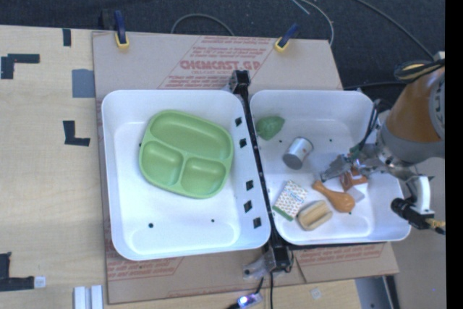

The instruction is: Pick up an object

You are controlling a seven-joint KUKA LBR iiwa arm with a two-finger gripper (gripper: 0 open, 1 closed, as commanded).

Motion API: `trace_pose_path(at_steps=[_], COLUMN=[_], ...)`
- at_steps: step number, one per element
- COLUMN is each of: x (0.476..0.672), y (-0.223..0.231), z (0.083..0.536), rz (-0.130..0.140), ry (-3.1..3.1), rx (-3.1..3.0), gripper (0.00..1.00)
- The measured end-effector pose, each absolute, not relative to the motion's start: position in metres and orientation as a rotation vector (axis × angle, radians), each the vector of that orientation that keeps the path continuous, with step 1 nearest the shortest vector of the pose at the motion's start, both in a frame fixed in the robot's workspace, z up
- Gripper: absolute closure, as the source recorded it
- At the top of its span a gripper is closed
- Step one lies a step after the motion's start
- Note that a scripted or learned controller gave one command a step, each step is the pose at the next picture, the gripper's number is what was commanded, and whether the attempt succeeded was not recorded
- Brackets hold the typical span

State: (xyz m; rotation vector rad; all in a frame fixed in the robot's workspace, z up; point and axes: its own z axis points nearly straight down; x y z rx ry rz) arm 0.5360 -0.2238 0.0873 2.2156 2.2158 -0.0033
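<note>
Low in the right bin (362,106), the gripper (346,168) hangs with its fingers' spread impossible to judge, touching or just above an orange drumstick-shaped toy (334,195), with a bread-roll toy (314,214) beside that and a metal can (297,152) nearby.

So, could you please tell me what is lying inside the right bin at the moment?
The right bin holds a green lump, a metal can, a patterned packet, a bread roll and an orange drumstick-shaped toy. The hand covers whatever lies beneath it.
</note>
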Motion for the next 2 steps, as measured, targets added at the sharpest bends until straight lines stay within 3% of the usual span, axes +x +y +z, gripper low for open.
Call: trace_pose_path(at_steps=[1, 2], x=[0.537, 0.542], y=[-0.223, -0.220], z=[0.101, 0.163], rz=[0.001, 0.004], ry=[2.216, 2.221], rx=[2.215, 2.217], gripper=[1.00, 1.00])
